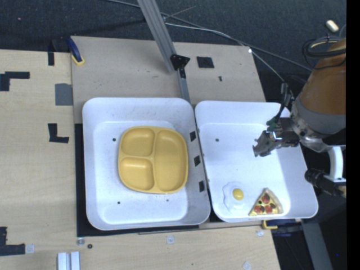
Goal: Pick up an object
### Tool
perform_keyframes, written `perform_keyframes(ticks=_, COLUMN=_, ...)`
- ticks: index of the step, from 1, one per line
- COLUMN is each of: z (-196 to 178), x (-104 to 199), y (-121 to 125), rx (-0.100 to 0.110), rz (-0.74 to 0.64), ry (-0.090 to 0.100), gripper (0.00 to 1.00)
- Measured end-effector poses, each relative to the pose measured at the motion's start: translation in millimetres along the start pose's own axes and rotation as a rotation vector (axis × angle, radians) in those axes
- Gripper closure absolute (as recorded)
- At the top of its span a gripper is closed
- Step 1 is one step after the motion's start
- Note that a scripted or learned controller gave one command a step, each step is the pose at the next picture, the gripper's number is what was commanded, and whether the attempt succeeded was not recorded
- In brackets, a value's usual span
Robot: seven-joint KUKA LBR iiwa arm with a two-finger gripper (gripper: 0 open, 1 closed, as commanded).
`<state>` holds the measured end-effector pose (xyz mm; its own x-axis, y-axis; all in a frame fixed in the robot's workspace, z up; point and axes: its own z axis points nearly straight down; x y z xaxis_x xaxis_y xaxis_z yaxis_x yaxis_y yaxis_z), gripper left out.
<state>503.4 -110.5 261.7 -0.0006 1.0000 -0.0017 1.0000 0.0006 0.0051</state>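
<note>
Judging from how things lie, nothing has yet been picked up, and the whole of the grasp is left to be done. Two white bins are seen side by side across the middle of the frame. The left bin (95,151) is taken up largely by a yellow divided plate (152,159), which lies flat near its centre with three compartments facing up. The right bin (225,122) is entered from the right of the frame by the grey arm (326,94), whose orange band is seen at the upper right.

The gripper (263,145) is held above the bare floor in the middle of the right bin, right of centre. Nothing is seen between its fingers; whether they are spread wide or drawn close cannot be told from this angle.

Two small candidates are found at the lower edge of the right bin, well apart from the gripper: a toy pizza slice (266,203) at the lower right, and just to its left a toy fried egg (233,196). The two are seen lying close together but seem not to touch. A move down the frame towards them would probably be called for before any closing.
</note>
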Motion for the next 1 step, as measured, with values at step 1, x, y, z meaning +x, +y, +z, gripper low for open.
perform_keyframes(ticks=1, z=15.8, x=43.1, y=24.5, rx=0.007, rz=-0.004, ry=0.002, gripper=1.0)
